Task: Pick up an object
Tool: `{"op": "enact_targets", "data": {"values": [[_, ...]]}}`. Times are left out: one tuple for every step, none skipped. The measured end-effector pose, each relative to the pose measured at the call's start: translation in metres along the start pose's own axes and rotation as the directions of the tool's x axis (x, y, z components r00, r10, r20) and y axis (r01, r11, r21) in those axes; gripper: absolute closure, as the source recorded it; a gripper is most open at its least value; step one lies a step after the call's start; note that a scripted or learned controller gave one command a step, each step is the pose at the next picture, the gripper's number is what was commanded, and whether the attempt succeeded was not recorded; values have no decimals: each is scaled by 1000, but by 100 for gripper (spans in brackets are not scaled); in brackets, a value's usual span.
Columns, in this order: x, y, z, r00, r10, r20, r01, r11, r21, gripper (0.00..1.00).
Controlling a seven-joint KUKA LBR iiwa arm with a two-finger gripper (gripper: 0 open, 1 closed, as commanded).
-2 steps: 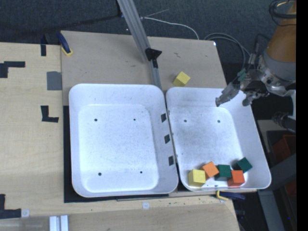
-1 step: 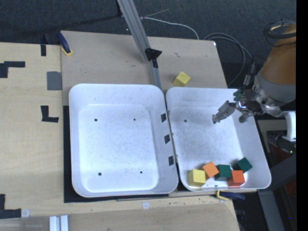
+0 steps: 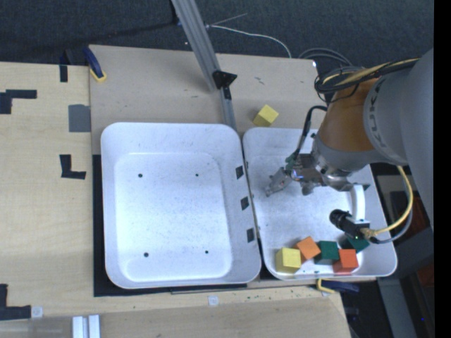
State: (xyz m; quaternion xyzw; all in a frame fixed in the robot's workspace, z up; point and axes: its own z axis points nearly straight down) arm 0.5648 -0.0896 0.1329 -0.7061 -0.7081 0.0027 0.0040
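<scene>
Camera view is showing the gripper [image 3: 276, 183] hanging open and empty over the right bin [image 3: 264, 146], well apart from the yellow block [image 3: 288, 259] and orange block [image 3: 308, 247]; it's needing to travel nearer before descending.

You see a bulky grey arm [image 3: 409, 111] with a broad orange band [image 3: 349, 122] above its wrist. Black and yellow cables [image 3: 352, 76] loop over the band, and a yellow cable [image 3: 403, 210] curves below. Its gripper [image 3: 277, 184] is small, grey and metallic.
</scene>
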Motion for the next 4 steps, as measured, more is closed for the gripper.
{"op": "enact_targets", "data": {"values": [[78, 55, -71, 1000, -8, -1, 8, 1000, -18, 0], [179, 102, -59, 1000, -6, -1, 6, 1000, -9, 0], [174, 101, -70, 1000, -1, 5, 1, 1000, -7, 100], [125, 48, -58, 1000, 7, 5, -7, 1000, -3, 100]]}}
